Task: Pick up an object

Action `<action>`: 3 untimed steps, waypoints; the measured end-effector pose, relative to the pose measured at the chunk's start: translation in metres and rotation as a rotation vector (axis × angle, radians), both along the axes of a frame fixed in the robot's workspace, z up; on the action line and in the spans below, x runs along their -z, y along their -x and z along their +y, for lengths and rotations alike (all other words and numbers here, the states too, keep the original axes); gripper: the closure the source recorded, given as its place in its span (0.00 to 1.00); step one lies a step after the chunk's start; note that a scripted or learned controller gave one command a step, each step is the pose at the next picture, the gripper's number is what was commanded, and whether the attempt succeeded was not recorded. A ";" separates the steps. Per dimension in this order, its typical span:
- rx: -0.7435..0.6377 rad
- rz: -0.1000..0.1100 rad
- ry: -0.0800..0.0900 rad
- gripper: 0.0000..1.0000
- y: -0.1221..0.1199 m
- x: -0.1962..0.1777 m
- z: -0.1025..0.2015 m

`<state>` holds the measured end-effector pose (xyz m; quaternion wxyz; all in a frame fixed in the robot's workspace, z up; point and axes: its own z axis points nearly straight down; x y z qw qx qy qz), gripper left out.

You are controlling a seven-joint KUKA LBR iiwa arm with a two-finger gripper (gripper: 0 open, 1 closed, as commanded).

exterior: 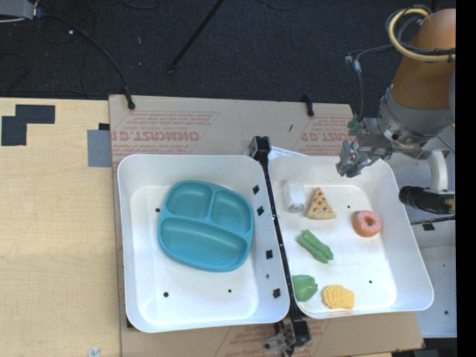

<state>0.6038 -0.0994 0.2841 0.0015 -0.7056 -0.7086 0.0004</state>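
My gripper (349, 163) hangs over the back edge of the right bin (398, 222), up and to the right of the pizza slice. Nothing shows between its fingers. In the right bin lie a white cylinder (296, 195), a pizza slice (320, 204), a pink doughnut (367, 223), a green pea pod (316, 246), a green pepper (303, 286) and a yellow corn piece (338, 297).
A teal divided plate (204, 224) fills the middle of the left bin (141, 288). A black divider (271, 233) runs between the bins. Cardboard lies beneath both bins, and a wooden bench top (52, 229) extends to the left.
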 end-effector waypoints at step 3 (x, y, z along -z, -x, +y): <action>0.000 0.004 0.001 1.00 -0.011 0.031 0.137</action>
